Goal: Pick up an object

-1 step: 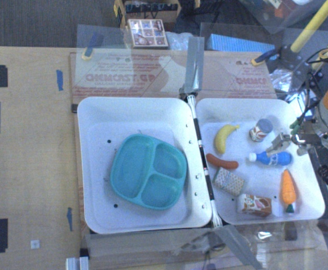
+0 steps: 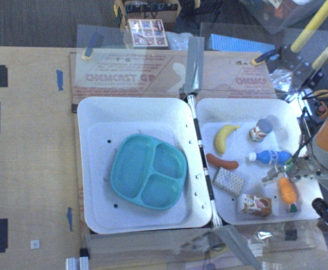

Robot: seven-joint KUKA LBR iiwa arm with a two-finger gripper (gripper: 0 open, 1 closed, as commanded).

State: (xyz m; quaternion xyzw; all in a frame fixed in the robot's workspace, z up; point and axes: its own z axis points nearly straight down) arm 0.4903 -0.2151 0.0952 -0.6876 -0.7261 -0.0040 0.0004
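Red lettering reading "CHEMCAST GP" is printed, faint and seen through a clear film, on the brown sheet (image 2: 127, 75) behind the left bin (image 2: 90, 128). A second run of the same red lettering is seen on the sheet (image 2: 237, 75) behind the right bin (image 2: 209, 108); only a fragment shows and it cannot be read in full. Print is carried by the small box (image 2: 257, 205), the can (image 2: 259, 132) and the bottle (image 2: 272, 157) in the right bin, but it is too small to be made out. The pictured card (image 2: 148, 32) at the top is likewise illegible.
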